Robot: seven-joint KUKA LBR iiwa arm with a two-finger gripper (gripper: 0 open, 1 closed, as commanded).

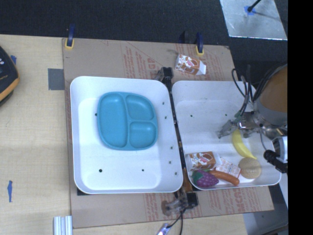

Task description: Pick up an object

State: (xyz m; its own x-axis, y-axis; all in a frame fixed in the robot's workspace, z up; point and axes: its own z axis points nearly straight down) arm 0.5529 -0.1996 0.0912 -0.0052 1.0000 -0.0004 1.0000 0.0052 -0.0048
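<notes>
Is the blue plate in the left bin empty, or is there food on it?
Empty: the blue plate shows three bare compartments.

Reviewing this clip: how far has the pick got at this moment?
Nothing looks picked yet. The banana, bun, carrot, grapes and carton all lie in the right bin. In hand: the gripper is low in that bin beside the banana's upper end, with nothing seen between its fingers. Left: grasping and lifting an item.

arm (pixel 274 99) cut off at right edge, pincer (pixel 230 129) fingers too small to tell
</notes>
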